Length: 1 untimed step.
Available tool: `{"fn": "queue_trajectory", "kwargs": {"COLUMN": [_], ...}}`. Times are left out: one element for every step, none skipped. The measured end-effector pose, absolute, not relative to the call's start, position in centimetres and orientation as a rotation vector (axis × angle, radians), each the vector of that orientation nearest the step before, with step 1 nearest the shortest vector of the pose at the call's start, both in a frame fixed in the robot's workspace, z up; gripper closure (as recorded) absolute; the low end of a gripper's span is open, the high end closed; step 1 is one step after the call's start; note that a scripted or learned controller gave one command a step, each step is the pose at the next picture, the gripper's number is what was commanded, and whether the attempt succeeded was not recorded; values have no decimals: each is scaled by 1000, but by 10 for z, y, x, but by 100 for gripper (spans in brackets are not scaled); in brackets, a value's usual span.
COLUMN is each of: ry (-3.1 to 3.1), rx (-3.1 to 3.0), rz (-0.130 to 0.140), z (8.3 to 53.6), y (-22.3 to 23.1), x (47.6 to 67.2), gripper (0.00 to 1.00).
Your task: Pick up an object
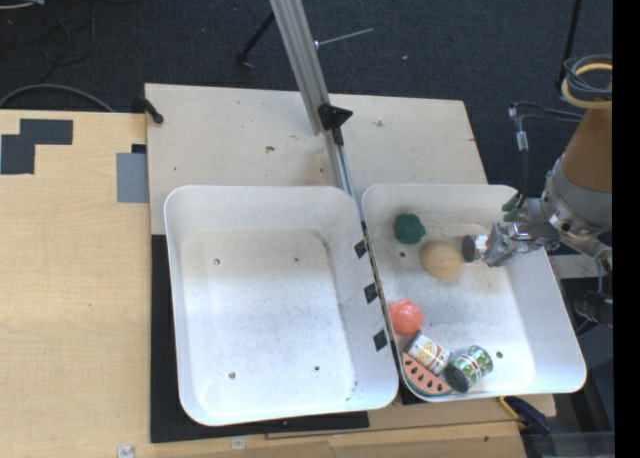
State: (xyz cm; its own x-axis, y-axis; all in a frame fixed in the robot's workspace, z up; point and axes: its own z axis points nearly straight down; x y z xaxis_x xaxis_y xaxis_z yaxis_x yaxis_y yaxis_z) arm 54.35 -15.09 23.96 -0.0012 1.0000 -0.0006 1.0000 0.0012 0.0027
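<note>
The right bin [535, 296] holds a dark green ball [408, 227], a tan round object [441, 259], an orange-red ball [405, 316], a small labelled can [428, 353], a green labelled can [470, 366] and a watermelon-slice toy [425, 380]. My gripper [492, 249] hangs over the right bin's upper right part, just right of the tan round object. Its fingers point left toward that object, and nothing shows between them. Whether it touches the object I cannot tell.
The left bin [260, 296] lies beside the right one, split from it by a rim with black clips [366, 291]. A slanted aluminium bar [305, 56] rises behind the bins. The wooden bench [70, 276] stretches to the left.
</note>
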Motion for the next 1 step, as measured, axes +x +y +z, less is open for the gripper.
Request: {"fn": "queue_trajectory", "kwargs": {"ry": [2229], "rx": [2221], "rz": [-1], "z": [227], "y": [-97], "x": [552], "gripper": [100]}}
